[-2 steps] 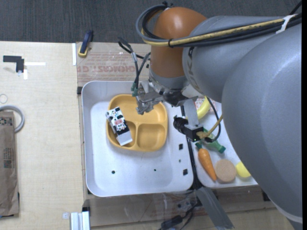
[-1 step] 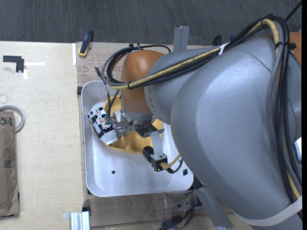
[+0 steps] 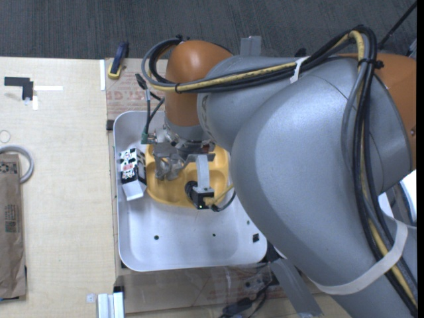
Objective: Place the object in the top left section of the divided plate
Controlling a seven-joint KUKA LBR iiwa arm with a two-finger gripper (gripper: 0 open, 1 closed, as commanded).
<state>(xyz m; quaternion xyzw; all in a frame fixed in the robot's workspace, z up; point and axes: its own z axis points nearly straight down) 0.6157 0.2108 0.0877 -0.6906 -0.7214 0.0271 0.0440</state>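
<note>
Trouble was likely: tool (image 3: 173, 166) sat right over the yellow divided plate (image 3: 159, 189) in the white bin (image 3: 179, 247); couldn't tell its state; black-and-white object (image 3: 129, 165) lay beside the plate's left edge, so a miss looked possible.

I can't read much here. Red lettering runs along the cardboard strip (image 3: 129, 97) up-left of the gripper, too faint to make out. The brown paper bag (image 3: 11, 227) far to its left carries small print, also illegible.
</note>
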